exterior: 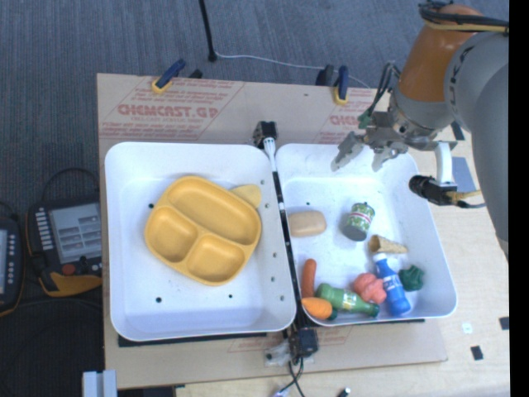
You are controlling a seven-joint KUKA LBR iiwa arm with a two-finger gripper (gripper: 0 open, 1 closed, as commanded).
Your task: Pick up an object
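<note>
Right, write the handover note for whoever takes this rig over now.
Gripper: open, holding nothing, above the far end of the right bin.
Right bin: beige bread roll, small can, cone, carrot, green bottle, blue bottle.
Left bin: yellow divided plate.
Done: nothing picked.
Left: descend, grasp one object, lift.

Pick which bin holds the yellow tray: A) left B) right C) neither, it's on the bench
A: the yellow tray lies inside the left bin, while the right bin holds the can and other small items.
</note>
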